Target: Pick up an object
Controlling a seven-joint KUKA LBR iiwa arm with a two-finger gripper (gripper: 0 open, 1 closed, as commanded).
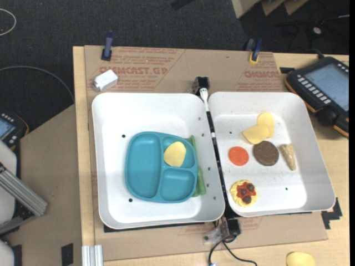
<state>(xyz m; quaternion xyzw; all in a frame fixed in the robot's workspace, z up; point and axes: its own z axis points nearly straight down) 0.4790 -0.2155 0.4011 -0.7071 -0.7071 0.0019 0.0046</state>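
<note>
- Two shallow white bins sit side by side on a cardboard-covered bench; the left bin [105, 148] carries a teal divided plate [161, 173] near its middle, the right bin [310, 148] a loose scatter of toy foods, seemingly laid out as pick candidates.
- On the teal divided plate a pale yellow piece [175, 154] lies in the upper right compartment, touching the divider; a green strip [196, 170] runs along the plate's right edge, partly tucked under it, so its full shape cannot be made out.
- In the right bin, a yellow slice pair [260, 128] rests near the far edge; a brown disc [266, 153] and an orange-red disc [239, 156] lie just beside each other at the centre; a tan cone-like piece [288, 155] sits right of the brown disc; a small pizza-like round [244, 193] lies by the near left corner.
- These pieces lie flat and mostly apart, which likely leaves room for fingers to close around any one; the yellow slices overlap and may come up together.
- The gripper's state cannot be told from this frame, and nothing here looks lifted; the pick appears not yet begun.
- A yellow object [299, 258] at the bench's near edge is cut off; a black pendant [321, 87] lies by the right bin's far right corner; a small white block [105, 80] sits beyond the left bin's far left corner.
</note>
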